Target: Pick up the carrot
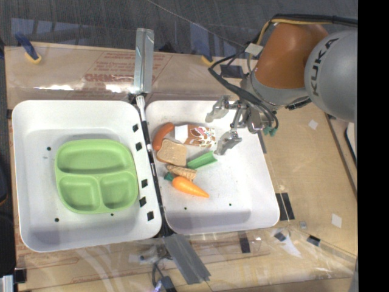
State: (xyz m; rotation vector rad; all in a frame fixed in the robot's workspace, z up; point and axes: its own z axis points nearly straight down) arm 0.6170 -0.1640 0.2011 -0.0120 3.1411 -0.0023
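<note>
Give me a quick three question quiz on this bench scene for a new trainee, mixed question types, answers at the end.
1. True or false: the carrot lies in the same bin as the green divided plate.
2. Which is nearest the carrot? A) bread slice B) green plate C) claw
3. Fill in: the claw hangs over the ____ bin as the camera sees it.

Key: 1 false; 2 A; 3 right.

Orange carrot (189,187) lies flat in the right bin (258,187).
</note>
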